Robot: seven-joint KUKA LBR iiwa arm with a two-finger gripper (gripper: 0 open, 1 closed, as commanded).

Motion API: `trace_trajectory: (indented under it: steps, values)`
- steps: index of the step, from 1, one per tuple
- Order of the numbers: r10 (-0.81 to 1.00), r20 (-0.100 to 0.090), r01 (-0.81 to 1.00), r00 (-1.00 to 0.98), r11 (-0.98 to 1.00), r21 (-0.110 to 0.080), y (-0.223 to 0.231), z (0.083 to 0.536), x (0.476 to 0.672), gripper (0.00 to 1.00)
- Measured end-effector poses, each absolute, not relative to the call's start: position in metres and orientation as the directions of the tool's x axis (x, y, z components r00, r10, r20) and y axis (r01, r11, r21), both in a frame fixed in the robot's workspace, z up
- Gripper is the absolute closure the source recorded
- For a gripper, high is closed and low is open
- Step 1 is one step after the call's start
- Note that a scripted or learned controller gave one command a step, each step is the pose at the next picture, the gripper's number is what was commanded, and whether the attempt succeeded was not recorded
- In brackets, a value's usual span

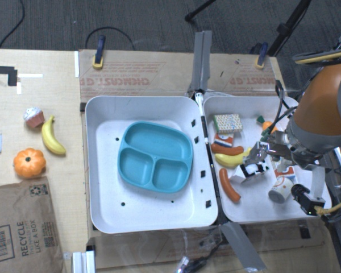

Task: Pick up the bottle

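Observation:
A small white bottle [281, 187] with orange print lies tilted on its side in the right bin [256, 212], near the bin's front right. My gripper [254, 164] hangs over the middle of that bin, to the left of the bottle and a little behind it, close to the right tip of a yellow banana [230, 159]. Nothing shows between the gripper and the bottle. The grey arm with its orange band [325, 98] reaches in from the right and hides the bin's right side.
The right bin also holds a patterned box [227, 122], a red sausage [227, 149] behind the banana and another [229, 185] in front of it. A blue divided plate [155, 156] lies in the left bin [102, 169]. A banana, pumpkin and cupcake sit on the bench at far left.

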State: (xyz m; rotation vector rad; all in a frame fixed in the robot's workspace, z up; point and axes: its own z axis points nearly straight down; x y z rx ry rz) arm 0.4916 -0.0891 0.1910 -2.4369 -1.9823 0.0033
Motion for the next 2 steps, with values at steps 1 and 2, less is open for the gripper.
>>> trace_trajectory:
  steps: [1,2]
  values:
    - [0.939,0.000,0.939,0.344,-0.344,0.001,-0.106,0.119,0.478,0.00]
    - [0.894,-0.003,0.894,0.449,-0.449,-0.003,-0.048,0.191,0.540,0.00]
